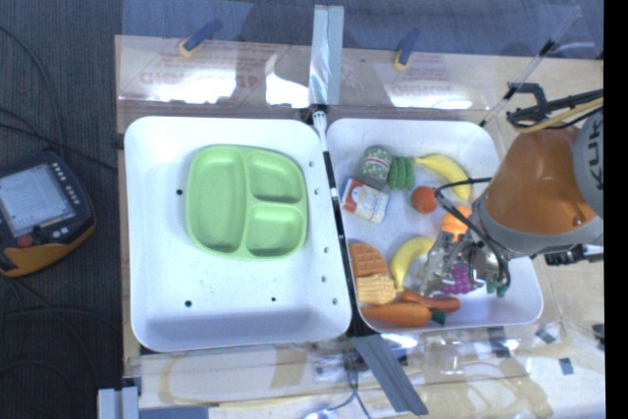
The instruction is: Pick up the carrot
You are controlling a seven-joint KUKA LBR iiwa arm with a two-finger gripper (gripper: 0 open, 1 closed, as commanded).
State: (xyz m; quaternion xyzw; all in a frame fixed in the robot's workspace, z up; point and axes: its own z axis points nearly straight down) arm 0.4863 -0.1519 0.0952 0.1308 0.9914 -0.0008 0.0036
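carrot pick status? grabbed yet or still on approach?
Done: the arm has reached into the right white bin, with the gripper low among the toy food. In hand: nothing visibly held; whether its grip is closed is unclear. Left: the long orange carrot lies flat at the bin's near edge, beside the gripper rather than in it, so the grasp and lift remain.

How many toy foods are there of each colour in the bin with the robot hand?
Yellow: 2, banana and banana
Orange: 3, carrot, round fruit, small piece
Green: 1, green vegetable
Tan: 1, waffle
Purple: 1, grapes
Mixed colours: 2, can, carton
Total: 10
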